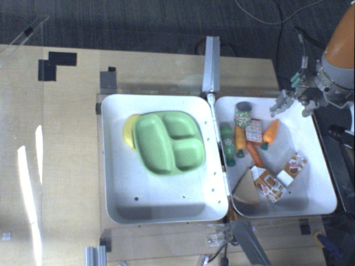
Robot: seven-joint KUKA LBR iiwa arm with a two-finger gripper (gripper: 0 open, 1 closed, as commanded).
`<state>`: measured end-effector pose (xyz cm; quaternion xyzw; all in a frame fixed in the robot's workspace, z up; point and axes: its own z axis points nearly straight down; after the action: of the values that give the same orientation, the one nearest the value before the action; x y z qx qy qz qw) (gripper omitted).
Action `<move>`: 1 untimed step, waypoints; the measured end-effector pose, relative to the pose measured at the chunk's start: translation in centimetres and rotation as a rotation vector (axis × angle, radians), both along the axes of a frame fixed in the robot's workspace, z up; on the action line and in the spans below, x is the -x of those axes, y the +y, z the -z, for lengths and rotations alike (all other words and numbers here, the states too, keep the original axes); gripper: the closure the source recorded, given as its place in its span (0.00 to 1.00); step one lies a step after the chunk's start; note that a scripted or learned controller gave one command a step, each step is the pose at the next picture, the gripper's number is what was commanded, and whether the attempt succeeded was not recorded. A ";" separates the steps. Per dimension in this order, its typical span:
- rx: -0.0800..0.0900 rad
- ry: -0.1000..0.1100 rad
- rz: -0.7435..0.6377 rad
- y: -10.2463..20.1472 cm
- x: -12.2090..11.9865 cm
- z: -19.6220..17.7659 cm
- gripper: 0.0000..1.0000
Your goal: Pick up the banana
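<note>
Banana point(129, 132) mostly hidden under green tray's point(169, 142) left edge, long axis running near-far. Claw point(292, 103) hovers well right of tray, fingers spread, holding nothing.

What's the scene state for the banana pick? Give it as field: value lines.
target: banana, left bin, mostly hidden under the green tray's left edge
cover: green divided tray, lying over the banana
gripper: gripper above the right bin's top right corner, nothing between its fingers
right bin: right bin holds a can, green bottle, carrots, small cartons
distance to target: gripper is over the other bin, far from the banana
task status: not yet picked
</note>
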<state>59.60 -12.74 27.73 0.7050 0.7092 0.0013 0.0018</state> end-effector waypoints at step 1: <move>-0.001 0.002 0.052 4.3 1.3 13.7 0.00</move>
<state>58.34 -8.46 14.06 0.7233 0.6905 0.0009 0.0007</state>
